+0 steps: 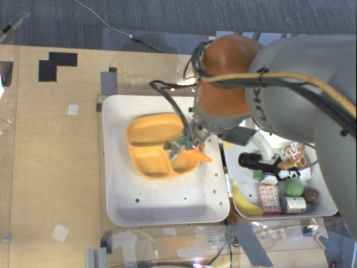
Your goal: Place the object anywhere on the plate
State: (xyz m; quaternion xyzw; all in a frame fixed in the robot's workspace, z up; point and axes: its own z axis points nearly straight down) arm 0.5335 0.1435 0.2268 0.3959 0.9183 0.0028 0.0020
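1. The robot's hand (183, 144) hovers low over the right edge of the yellow divided plate (150, 130) in the left bin (120, 205).
2. An orange carrot (195, 156) lies at the plate's right rim, touching the hand; whether the hand is clamped on it cannot be told.
3. A clean finish likely means releasing only once the carrot sits inside a compartment, not straddling the rim.

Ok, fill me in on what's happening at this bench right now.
A grey KUKA arm reaches in from the right over the left bin, where a yellow divided plate lies. Its gripper is down at the plate's right edge, right beside an orange toy carrot that lies across the plate's rim. The view does not settle whether it grips the carrot. The right bin holds a banana, a dark bottle and other small items.
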